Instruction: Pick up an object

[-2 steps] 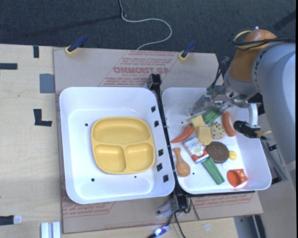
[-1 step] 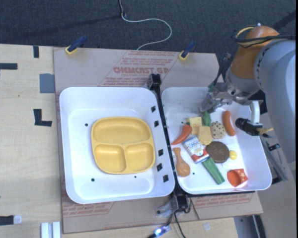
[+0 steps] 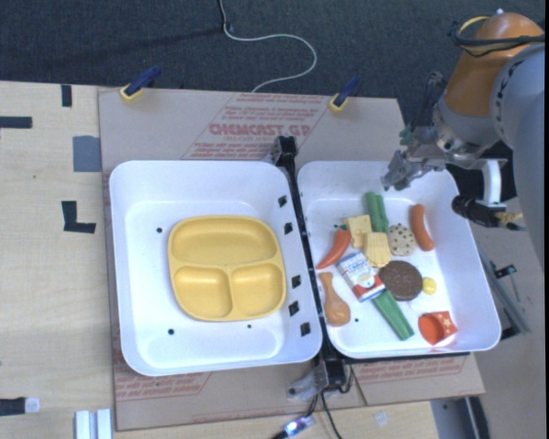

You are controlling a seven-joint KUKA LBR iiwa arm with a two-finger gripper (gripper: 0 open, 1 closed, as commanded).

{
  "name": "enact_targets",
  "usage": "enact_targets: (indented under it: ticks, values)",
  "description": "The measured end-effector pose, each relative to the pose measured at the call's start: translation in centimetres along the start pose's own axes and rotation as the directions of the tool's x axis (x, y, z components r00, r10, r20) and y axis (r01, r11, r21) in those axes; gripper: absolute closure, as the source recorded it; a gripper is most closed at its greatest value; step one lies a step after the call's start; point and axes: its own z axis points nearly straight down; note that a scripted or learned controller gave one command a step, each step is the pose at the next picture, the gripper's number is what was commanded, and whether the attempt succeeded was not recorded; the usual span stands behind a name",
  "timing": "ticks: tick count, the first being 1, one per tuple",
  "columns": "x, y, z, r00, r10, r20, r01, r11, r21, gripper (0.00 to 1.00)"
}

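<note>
The counter (image 3: pixel 37 245) carries two shallow white bins side by side on a cardboard sheet (image 3: pixel 247 122). Nearest the camera, in the right bin (image 3: pixel 467 273), a red carton (image 3: pixel 437 326) lies at the front corner, with a green stick (image 3: pixel 393 314) and a tan drumstick (image 3: pixel 333 305) beside it. Further in lie a brown patty (image 3: pixel 402 280), a small blue-and-white pack (image 3: pixel 359 273), yellow cheese pieces (image 3: pixel 370 241), an orange carrot (image 3: pixel 335 248), a speckled cookie (image 3: pixel 401 239) and a red sausage (image 3: pixel 422 226). A second green stick (image 3: pixel 377 211) lies behind them. The left bin (image 3: pixel 137 199) holds a yellow divided tray (image 3: pixel 227 267). At the far edge of the right bin, the claw (image 3: pixel 403 170) hangs above the bin floor, apart from all objects; nothing sits between its fingers, and its opening cannot be determined. Two clips (image 3: pixel 140 82) fix the sheet's far edge.
</note>
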Motion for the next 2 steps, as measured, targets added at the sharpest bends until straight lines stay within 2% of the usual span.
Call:
enact_targets:
  ticks: [1, 2]
  values:
    - [-0.55, 0.82, -5.65, 1.000, -0.001, 0.000, 0.001, 1.000, 0.001, 1.00]
    - [-0.48, 0.81, -6.00, 1.000, 0.000, 0.000, 0.000, 1.000, 0.005, 1.00]
